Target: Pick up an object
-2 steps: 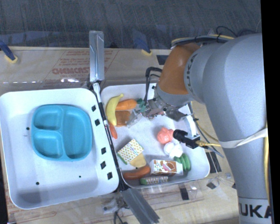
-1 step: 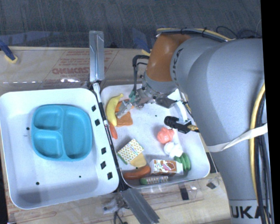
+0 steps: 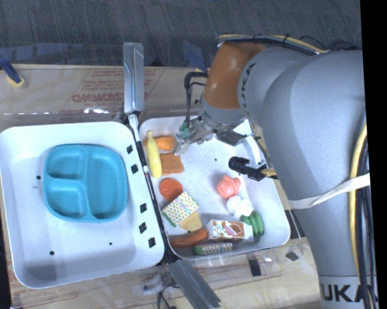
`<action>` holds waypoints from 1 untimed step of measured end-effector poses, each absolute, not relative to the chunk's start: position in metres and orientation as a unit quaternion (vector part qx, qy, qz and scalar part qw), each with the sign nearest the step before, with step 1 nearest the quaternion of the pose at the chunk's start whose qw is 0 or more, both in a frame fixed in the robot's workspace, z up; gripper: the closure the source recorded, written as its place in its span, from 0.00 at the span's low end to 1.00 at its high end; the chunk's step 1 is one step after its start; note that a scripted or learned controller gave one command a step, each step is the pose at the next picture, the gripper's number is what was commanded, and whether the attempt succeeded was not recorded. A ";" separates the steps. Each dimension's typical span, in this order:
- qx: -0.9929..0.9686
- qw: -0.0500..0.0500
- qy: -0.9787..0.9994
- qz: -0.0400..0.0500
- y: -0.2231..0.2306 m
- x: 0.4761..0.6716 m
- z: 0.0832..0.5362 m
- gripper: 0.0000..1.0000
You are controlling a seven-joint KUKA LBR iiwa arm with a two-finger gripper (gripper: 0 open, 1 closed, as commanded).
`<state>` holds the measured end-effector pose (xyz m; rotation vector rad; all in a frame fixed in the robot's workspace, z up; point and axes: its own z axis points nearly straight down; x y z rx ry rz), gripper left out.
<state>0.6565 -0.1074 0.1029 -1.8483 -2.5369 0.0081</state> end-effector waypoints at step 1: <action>-0.589 0.002 -0.808 0.003 -0.107 0.656 0.103 0.00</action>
